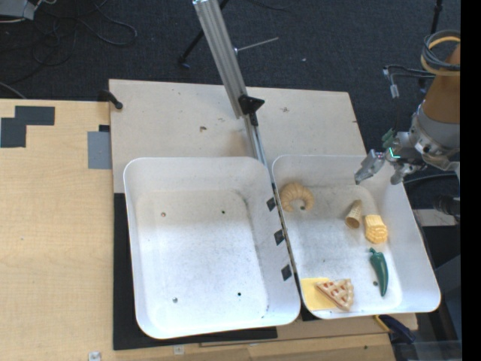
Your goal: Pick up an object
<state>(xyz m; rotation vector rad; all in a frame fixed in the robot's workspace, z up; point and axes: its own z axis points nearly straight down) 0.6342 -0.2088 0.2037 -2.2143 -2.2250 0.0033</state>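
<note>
Dark carpet surrounds our bench, where our gripper (pixel 382 168), fingers spread and holding nothing, hovers over the right bin's (pixel 421 235) upper right rim, so we judge this the approach, next calling for descent onto the corn cob (pixel 376 229) nearby.

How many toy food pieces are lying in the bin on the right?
5: a croissant near the divider, a cone mid-bin, corn just beside it, a green pepper nearer the front, and a waffle slice at the front edge.
</note>
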